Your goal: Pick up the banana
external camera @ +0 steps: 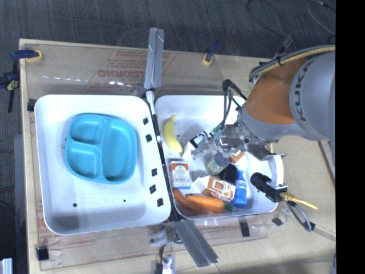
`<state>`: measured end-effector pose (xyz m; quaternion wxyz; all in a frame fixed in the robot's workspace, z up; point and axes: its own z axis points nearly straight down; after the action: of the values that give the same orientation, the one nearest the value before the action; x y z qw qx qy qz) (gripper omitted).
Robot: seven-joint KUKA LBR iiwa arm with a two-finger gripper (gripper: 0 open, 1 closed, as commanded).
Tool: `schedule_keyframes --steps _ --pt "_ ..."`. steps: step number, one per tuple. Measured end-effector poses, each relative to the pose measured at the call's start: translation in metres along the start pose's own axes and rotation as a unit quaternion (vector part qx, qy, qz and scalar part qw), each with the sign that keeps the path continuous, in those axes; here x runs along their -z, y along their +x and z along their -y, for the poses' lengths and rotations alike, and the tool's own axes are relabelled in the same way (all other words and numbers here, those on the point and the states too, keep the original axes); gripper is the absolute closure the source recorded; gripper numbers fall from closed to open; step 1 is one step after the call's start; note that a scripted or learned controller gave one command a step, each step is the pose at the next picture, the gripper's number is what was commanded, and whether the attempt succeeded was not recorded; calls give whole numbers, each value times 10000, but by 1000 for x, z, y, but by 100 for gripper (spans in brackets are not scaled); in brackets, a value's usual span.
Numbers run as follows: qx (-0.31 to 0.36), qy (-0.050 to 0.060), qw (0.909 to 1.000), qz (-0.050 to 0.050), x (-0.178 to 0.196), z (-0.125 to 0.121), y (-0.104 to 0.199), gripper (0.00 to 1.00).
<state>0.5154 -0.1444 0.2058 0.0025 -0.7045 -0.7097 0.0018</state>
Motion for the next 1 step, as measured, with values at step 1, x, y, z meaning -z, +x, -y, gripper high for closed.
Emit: schedule_keyframes --steps 1 --pt "650 -63 9979 17 -89 -61 26 0"
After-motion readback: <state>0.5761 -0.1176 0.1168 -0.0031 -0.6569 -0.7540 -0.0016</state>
